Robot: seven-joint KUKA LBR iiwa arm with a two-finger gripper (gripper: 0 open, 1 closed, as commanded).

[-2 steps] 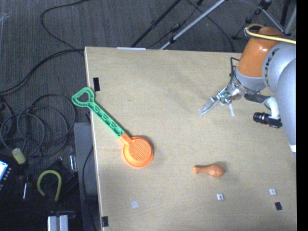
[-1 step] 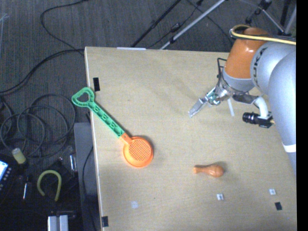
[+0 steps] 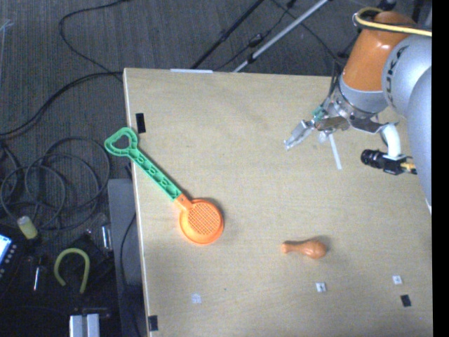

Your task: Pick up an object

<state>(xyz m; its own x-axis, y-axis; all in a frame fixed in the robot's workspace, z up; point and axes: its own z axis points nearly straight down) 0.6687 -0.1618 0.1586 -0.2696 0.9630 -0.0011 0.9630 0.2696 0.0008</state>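
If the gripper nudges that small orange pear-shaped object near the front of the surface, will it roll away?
Probably. The small orange pear-shaped object lies on its side and looks rounded, so it would likely roll in a curve around its narrow end. It seems smooth and light, so fingers could slip off the bulb.

- No words, brands or numbers can be read anywhere.
- The counter (image 3: 280, 188) carries small black and white marks near its edges, too small to make out.

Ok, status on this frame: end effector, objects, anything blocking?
End effector open, above the board, holding nothing. Strainer and small orange piece lie untouched. Nothing blocking.
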